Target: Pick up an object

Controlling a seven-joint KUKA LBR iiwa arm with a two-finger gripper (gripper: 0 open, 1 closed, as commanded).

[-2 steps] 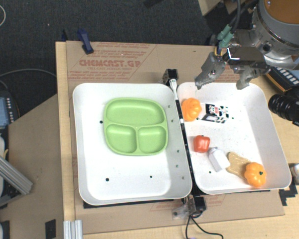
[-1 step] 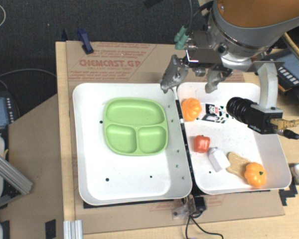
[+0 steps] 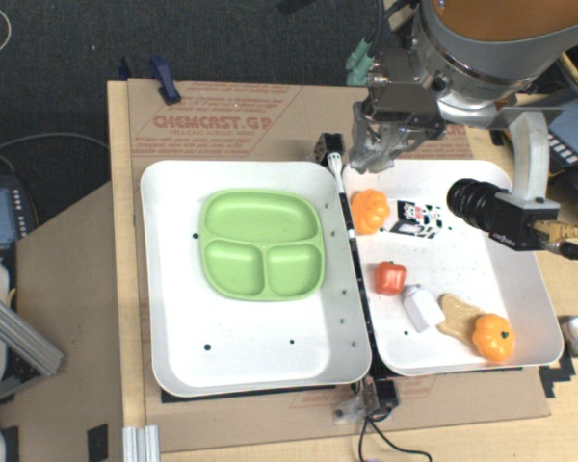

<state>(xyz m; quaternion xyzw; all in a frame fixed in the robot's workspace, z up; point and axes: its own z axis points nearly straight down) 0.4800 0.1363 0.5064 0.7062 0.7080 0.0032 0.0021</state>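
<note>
The bench under me is a broad brown board carrying two shallow white bins side by side. The left bin holds a green divided plate, lying flat near the bin's middle. The right bin holds the small things I can choose from.

My arm comes in over the far edge of the right bin, and my gripper hangs just above that bin's far-left corner, near the seam between the bins. I cannot tell how the gripper stands; nothing shows in it.

Just below the gripper lies an orange round fruit, close against the bin's left wall. Beside it is a black-and-white patterned piece. Nearer the front sit a red pepper-like toy, a white block touching a tan flat piece, and a small orange pumpkin by the front rim.

I judge the orange fruit the nearest candidate. It looks like a light, stiff, smooth toy, so it may roll or squirt out. I would take it across its widest middle, though the wall beside it leaves little room on that side.
</note>
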